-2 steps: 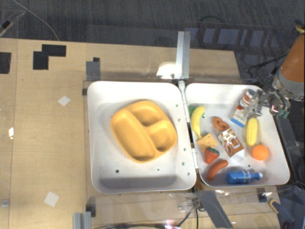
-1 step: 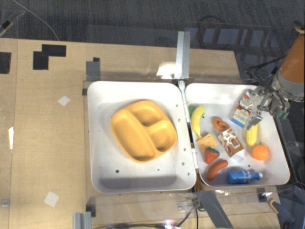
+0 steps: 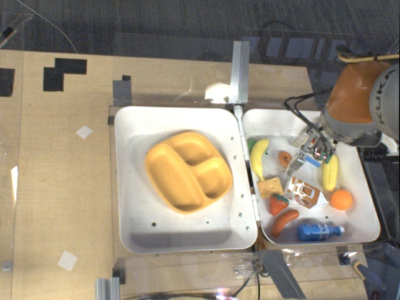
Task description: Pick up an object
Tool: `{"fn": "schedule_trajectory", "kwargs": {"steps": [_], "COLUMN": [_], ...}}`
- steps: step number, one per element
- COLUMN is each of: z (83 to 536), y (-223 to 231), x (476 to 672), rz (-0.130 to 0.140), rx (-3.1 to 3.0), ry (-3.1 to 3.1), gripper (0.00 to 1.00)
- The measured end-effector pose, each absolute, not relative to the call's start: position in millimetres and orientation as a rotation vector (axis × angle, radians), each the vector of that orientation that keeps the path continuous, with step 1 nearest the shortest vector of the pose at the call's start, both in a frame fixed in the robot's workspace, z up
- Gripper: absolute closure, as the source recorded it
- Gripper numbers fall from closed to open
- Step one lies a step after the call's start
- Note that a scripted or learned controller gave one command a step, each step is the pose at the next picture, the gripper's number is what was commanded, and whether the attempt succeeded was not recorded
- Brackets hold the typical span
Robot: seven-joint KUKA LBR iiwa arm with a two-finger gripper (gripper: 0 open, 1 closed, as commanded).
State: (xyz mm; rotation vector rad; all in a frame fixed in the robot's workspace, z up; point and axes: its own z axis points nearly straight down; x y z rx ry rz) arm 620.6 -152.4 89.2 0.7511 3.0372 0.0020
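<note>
While the pincer (image 3: 304, 156) hangs with unclear grip, the snack packet's (image 3: 303, 192) print stays unreadable.

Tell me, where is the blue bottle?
The blue bottle lies on its side in the right bin, near the front edge. It sits just right of the sausage and below the orange.

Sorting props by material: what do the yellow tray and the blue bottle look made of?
Tray: likely moulded plastic, matte to satin, uniform yellow with soft rounded compartment walls. Bottle: probably plastic, glossier, with a light label; too small to be sure.
</note>
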Motion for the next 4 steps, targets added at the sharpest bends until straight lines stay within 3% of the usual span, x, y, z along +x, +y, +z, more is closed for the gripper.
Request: {"fn": "schedule_trajectory", "kwargs": {"steps": [1, 2, 3, 4], "z": [88, 88, 103, 102], "y": [-184, -110, -111, -110], "x": [609.2, 652.5, 656.2, 655.8], "rz": [0.003, 0.006, 0.007, 0.006], "rx": [0.853, 1.098, 1.085, 1.084], "ry": [3.013, 2.934, 2.924, 2.926], "gripper": [0.00, 0.00, 1.00, 0.00]}}
